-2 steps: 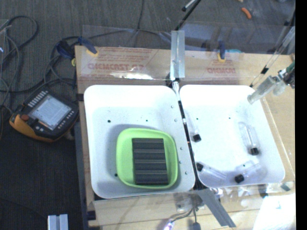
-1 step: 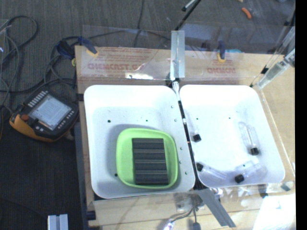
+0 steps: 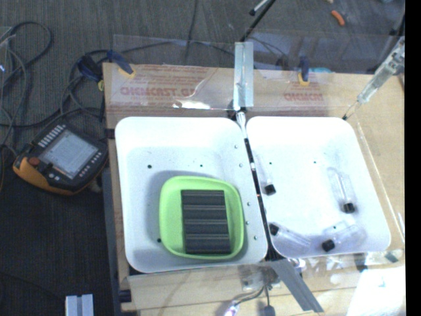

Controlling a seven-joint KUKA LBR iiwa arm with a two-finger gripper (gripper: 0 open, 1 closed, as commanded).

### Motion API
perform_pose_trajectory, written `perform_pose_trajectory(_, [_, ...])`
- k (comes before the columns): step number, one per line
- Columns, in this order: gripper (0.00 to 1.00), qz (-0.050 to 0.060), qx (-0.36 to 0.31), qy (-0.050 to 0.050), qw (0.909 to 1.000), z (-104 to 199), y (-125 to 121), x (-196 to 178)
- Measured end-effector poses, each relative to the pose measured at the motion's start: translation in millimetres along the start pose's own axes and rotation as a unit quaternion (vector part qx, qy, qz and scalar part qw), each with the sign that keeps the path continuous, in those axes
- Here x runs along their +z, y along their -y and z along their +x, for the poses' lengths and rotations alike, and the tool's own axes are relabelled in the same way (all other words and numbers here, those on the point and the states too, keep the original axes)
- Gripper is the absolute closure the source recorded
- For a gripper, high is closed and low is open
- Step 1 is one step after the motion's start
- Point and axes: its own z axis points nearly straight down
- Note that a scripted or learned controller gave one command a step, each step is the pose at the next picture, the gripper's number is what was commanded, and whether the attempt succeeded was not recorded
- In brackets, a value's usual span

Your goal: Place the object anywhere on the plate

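As I look down from nearest to farthest, I see the dark ridged object (image 3: pixel 206 221) already resting flat on the green plate (image 3: pixel 170 210) in the left bin (image 3: pixel 131 150); I cannot tell the end effector's state.

So the wooden bench (image 3: pixel 388 150) has two shallow white bins sitting on it, touching. The left bin (image 3: pixel 131 176) is at 9 o'clock, the right bin (image 3: pixel 309 143) at 3.

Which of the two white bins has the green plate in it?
The left bin. It holds the green plate, which carries a dark ribbed block. The right bin instead holds clear tube-like pieces with black caps.
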Motion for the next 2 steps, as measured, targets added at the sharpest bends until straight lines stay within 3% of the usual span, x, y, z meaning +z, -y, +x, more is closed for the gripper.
perform_pose_trajectory(1, [0.0, 0.0, -0.124, 0.0, 0.9923, -23, -25, 0])
perform_pose_trajectory(2, [0.0, 0.0, -0.133, 0.0, 0.9912, -20, -23, 51])
